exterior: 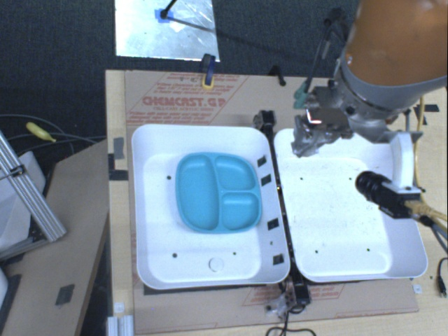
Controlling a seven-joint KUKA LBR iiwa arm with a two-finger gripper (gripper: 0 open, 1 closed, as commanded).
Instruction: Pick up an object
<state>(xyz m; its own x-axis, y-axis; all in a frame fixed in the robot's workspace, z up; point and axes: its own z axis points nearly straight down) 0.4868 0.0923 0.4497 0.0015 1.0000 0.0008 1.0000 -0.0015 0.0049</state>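
Observation:
A blue divided plate [215,192] lies flat in the middle of the left bin [157,257]. My gripper [306,143] hangs over the far left corner of the right bin [350,257], close to the bin's rim and well right of the plate. I see no object between it and the bin floor. The grey arm with its orange band [399,26] comes in from the upper right and hides part of the right bin's far edge.
Black clips [273,222] line the ridge where the two bins meet. Both bins rest on a cardboard sheet [189,100]. A shiny foil sheet [168,19] lies on the dark floor beyond. An aluminium frame [28,194] stands at the left.

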